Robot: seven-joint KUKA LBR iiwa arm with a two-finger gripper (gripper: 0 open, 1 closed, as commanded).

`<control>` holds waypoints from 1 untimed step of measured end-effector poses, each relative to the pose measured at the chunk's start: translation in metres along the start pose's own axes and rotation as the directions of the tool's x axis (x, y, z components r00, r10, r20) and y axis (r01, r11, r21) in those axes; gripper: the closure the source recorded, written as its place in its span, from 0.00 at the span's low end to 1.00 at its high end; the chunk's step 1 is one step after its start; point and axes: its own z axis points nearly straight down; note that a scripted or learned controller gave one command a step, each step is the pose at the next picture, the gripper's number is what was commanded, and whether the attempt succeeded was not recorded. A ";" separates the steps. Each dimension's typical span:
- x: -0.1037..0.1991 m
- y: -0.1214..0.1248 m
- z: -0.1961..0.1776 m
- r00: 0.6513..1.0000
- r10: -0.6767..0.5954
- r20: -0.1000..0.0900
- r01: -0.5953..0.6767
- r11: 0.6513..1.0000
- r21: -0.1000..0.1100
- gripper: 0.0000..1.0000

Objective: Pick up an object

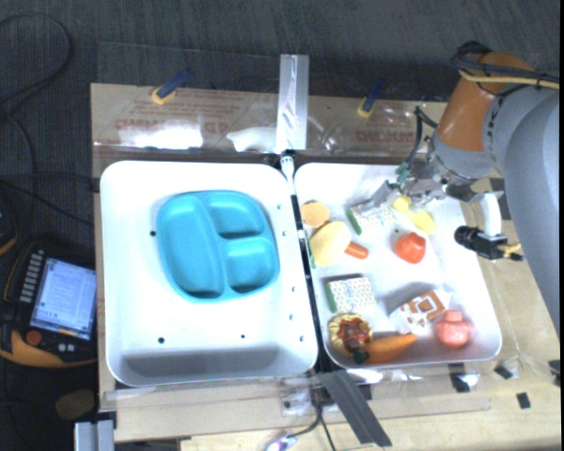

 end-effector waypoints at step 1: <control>-0.002 0.002 -0.012 1.000 -0.002 0.010 0.002 1.000 -0.006 1.00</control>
